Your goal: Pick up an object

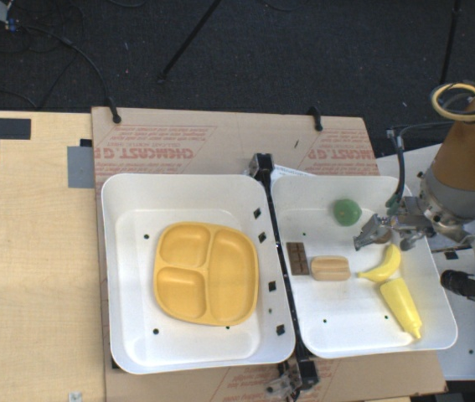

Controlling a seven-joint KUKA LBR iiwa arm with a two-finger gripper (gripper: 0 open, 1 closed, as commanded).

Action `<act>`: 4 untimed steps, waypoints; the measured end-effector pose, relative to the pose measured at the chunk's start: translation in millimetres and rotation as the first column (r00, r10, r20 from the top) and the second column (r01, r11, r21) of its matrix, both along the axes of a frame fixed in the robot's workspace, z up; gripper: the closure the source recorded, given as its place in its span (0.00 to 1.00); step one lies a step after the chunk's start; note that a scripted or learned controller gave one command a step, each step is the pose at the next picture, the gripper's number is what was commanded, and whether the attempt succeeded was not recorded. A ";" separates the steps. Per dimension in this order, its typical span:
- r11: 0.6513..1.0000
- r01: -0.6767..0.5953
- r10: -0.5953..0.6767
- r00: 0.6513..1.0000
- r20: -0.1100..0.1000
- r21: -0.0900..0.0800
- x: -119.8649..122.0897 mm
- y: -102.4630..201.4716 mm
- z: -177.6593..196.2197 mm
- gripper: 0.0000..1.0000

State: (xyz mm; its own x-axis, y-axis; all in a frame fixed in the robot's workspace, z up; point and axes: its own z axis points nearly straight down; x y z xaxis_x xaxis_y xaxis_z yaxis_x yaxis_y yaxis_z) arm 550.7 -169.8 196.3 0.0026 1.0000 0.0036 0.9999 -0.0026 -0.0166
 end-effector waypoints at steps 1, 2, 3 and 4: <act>1.000 -0.003 0.003 1.000 0.012 -0.002 2.4 0.5 8.0 0.00; 1.000 -0.003 0.003 1.000 0.013 -0.003 11.4 -1.0 -47.3 0.00; 1.000 -0.003 0.003 1.000 0.013 -0.002 4.2 7.1 -98.1 0.00; 1.000 -0.002 0.002 1.000 0.015 -0.002 5.3 6.9 -104.8 0.00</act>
